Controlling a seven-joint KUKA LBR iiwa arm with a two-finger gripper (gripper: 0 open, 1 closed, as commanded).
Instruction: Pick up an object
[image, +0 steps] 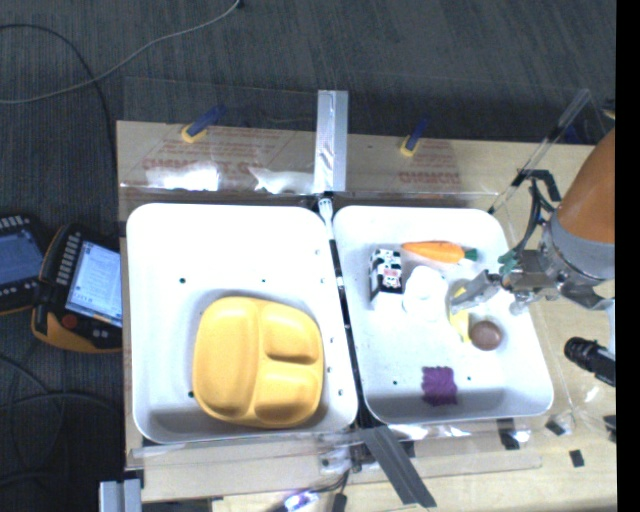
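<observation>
Now: hand (470, 293) grip unclear | beside brown ball (486, 334), white object (424, 290) | carrot (438, 253) behind

Left bin (160, 250): holds a yellow divided tray (258, 360), lower centre of frame.
Right bin (520, 390): carrot (437, 252) at top; black-and-white item (386, 272) just left of it; white object (424, 289) centre; brown round object (485, 334) right; purple block (438, 384) near bottom edge.
Tool (470, 292): over right bin's right side, tip beside white object, above brown object.
Worktop (590, 420): handheld controller (75, 290) off its left edge.
</observation>
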